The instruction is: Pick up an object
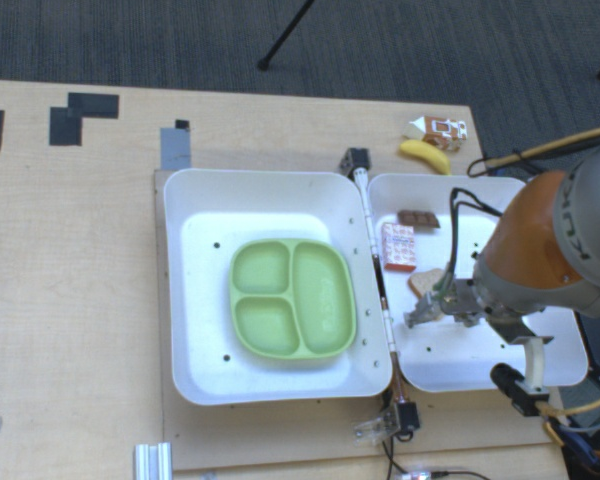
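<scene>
the gripper point(427, 313) is hovering low in the right bin point(460, 368), its jaw state unclear, nothing visibly lifted, with the tan slice point(423, 282) just behind it awaiting pickup.

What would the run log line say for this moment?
arm: over right bin | gripper: low beside tan piece | left bin: green divided plate

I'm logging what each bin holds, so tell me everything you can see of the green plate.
The green plate is a pale green divided tray with rounded corners, plastic by its look. Raised ridges split it into three compartments: two smaller ones on the view's left, one long one on the right. It lies flat and upright, slightly rotated, near the middle of the left bin, resting on the bin's white floor. Nothing lies in its compartments and nothing else touches it.
</scene>
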You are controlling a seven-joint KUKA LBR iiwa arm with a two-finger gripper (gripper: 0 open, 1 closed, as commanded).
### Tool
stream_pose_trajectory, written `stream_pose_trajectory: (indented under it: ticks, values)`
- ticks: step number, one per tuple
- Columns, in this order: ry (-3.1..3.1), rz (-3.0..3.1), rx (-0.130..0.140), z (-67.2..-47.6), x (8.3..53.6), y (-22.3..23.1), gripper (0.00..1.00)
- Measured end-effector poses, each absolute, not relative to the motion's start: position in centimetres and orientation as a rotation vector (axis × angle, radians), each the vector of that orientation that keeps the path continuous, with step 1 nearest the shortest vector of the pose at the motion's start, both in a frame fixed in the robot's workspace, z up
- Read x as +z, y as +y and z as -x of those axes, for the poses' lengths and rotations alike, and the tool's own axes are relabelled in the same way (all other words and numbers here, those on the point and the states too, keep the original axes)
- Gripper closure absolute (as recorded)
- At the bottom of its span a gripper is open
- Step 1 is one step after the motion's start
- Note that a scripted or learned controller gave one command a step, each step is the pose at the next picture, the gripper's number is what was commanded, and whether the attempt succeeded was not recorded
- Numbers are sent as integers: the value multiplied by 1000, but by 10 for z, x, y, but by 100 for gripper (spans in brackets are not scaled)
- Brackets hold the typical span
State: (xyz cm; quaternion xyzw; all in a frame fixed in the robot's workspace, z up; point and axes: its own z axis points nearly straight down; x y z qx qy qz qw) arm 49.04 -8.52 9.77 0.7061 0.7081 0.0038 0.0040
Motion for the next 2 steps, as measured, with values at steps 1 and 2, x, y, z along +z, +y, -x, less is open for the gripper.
stream_pose_trajectory:
  ticks: [1,2]
  values:
    - [2222,-2207,15,-492,108,-85,100]
    - [2221,-2209,15,-492,108,-85,0]
